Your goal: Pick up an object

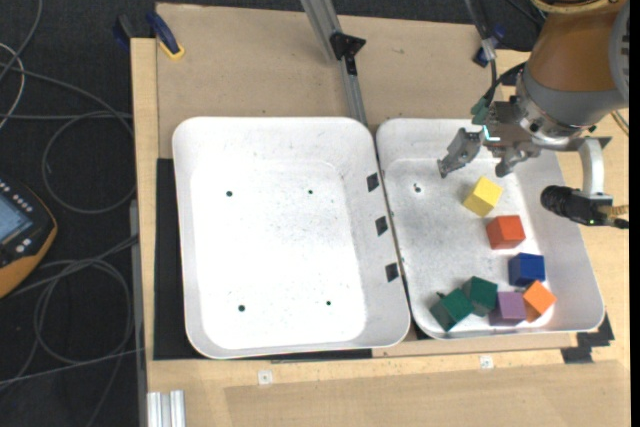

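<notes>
On my bench, a metal pole (pixel 318 10) slanted in from twelve o'clock, a blue clamp (pixel 165 33) gripped the ten o'clock corner, and cables (pixel 60 140) sprawled at nine.

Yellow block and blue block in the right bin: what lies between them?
The camera view shows the red block lying between the yellow block and the blue block.

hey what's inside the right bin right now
Inside the right bin: a yellow block, red block, blue block, orange block, purple block and two green blocks. The gripper covers some floor.
</notes>
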### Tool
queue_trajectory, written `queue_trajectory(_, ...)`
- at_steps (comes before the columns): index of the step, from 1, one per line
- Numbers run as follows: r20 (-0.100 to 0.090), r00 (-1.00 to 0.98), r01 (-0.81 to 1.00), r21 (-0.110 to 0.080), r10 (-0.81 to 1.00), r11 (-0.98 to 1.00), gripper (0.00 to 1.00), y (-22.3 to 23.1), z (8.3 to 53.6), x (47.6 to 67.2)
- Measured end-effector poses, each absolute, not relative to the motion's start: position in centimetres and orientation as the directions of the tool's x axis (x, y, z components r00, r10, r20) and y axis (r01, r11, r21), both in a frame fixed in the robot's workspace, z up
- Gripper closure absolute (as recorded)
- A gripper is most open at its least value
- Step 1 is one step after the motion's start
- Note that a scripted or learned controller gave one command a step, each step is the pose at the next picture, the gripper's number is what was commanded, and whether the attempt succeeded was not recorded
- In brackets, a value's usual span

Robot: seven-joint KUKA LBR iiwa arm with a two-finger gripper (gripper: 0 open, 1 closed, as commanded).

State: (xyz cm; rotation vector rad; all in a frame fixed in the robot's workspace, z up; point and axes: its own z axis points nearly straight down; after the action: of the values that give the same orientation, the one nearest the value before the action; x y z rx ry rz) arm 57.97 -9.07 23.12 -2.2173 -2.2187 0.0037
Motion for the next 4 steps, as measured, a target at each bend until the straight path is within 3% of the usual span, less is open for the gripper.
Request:
queue_trajectory(1, 0.001, 0.000, 1.000, -0.001, 1.000, 0.000, 0.00, -9.1, 23.3, 58.0)
queue_trajectory(4, 0.002, 0.000, 1.000, -0.007, 1.000, 0.000, 0.00, -8.2, 9.7, 57.0)
